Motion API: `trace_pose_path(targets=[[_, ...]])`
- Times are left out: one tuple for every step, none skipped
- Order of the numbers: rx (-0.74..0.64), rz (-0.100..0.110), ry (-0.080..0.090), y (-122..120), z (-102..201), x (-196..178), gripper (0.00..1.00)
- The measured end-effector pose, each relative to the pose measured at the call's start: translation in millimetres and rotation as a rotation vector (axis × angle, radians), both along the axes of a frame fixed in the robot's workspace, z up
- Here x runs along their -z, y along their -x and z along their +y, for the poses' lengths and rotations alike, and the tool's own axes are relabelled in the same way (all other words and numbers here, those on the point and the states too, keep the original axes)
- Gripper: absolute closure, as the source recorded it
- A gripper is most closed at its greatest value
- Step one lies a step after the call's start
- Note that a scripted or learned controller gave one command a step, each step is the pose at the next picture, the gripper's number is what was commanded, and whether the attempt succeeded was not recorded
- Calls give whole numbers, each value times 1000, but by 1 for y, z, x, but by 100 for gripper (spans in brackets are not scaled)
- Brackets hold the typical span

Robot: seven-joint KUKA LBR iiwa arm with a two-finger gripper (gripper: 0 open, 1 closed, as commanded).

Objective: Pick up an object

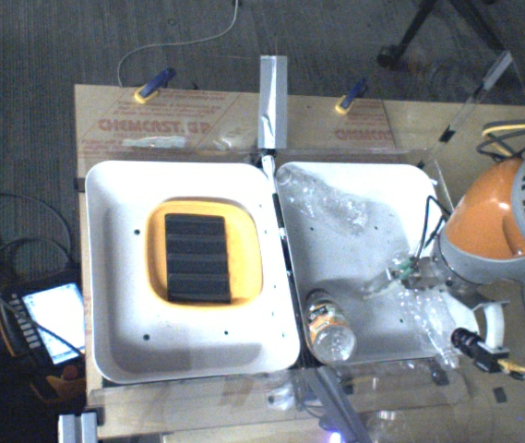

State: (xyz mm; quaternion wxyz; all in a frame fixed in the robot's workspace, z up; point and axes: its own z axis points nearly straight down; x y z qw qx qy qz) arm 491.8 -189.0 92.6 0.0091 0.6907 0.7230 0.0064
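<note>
A clear bottle [329, 330] lies in the right bin [354, 247] — near its front-left corner. The hand's [408, 273] grip — cannot tell.

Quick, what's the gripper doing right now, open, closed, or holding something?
Gripper: cannot be told; it sits low over the right bin, amid clear plastic.

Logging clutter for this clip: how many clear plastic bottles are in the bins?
1 seen for sure: a clear plastic bottle at the right bin's near-left corner. The arm may hide more at that bin's right side.

Even overhead light, glare on white bins [188, 178] (slightly soft)
</note>
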Motion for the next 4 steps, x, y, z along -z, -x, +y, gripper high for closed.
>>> trace_pose_path(targets=[[106,5,5,-9,15,1,0],[106,5,5,-10,15,1,0],[105,7,3,-10,16,-8,100],[103,8,1,-10,17,-16,100]])
